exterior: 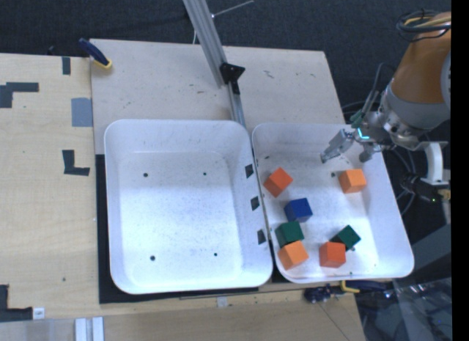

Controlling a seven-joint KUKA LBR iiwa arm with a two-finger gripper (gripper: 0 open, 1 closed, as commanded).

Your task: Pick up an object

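While the arm reaches in over the right bin [381, 248], we log the gripper [346, 149] above that bin's upper right part, its two fingers spread apart with nothing between them. We see six cubes in this bin and take the nearest as the likely target: an orange cube [352, 180] close to the right wall, lying just below the fingertips in the camera view, a little toward the near rim, and apart from them. We cannot read the gripper's height above the bin floor from this slanted view. Another orange cube [278, 182] sits well to the left near the dividing wall, with a blue cube [298, 209] below it. A dark green cube [289, 232] touches an orange cube [293, 254] toward the near rim; a red-orange cube [332, 254] and a second green cube [346, 237] sit just beside each other. We judge the next move to be a short shift toward the near rim, then a descent. The left bin [117, 185] holds no cubes.
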